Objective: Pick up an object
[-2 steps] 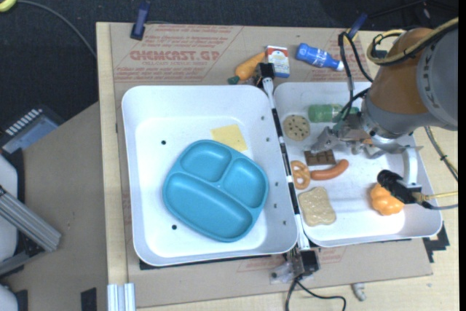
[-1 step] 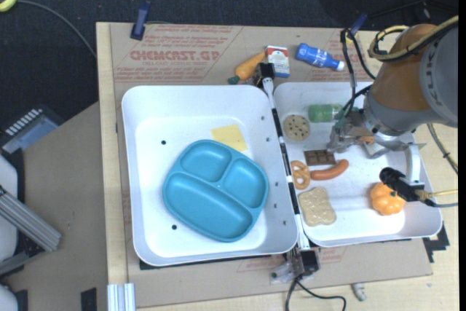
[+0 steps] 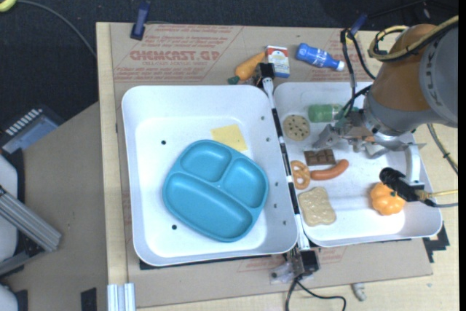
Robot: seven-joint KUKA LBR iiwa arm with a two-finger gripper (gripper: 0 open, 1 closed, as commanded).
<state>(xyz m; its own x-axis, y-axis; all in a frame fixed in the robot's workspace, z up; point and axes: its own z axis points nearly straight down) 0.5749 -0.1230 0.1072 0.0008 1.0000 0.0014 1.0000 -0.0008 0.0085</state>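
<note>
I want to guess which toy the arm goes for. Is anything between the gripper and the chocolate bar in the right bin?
Nothing visible. The gripper sits just up and right of the chocolate bar, with bare bin floor between them. The sausage and pretzel lie on its far side.

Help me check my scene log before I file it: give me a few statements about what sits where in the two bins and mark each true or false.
1. The blue divided plate lies in the left bin. True.
2. The yellow cheese slice lies in the right bin. False: it lies in the left bin, beside the plate.
3. The sausage lies next to the pretzel. True.
4. The blue bottle lies inside the right bin. False: it lies on the board behind the bins.
5. The round cookie is in the right bin. True.
</note>
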